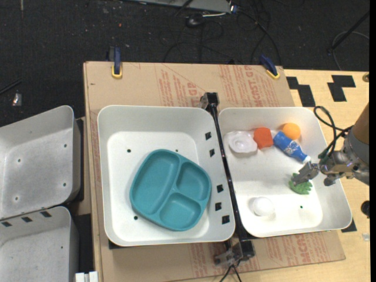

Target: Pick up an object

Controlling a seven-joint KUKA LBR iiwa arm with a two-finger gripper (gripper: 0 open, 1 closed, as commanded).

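Tool [308, 173]: reaches in from the right over the right bin, low near that bin's right wall; its dark fingers sit just above a small green object, and I cannot tell whether they are open or closed on anything.
Arm [359, 151]: grey, enters at the right edge, with cables looping beside it.
Green object [301, 185]: small and leafy-looking, lies on the floor of the right bin, directly under the tool tip; contact cannot be made out.
Right bin [329, 216]: shallow, white, carries several small things.
Blue bottle [291, 145]: lies tilted in the upper right part of the right bin, beside an orange ball [291, 129].
Orange block [263, 137]: sits between the bottle and a white cup [242, 143] near the divider.
White round piece [261, 206]: lies alone near the front of the right bin, well apart from the tool.
Left bin [114, 157]: holds a teal divided tray [170, 188], tilted slightly, near its middle.
Table [176, 81]: brown board under both bins, with clamps at its far edge.
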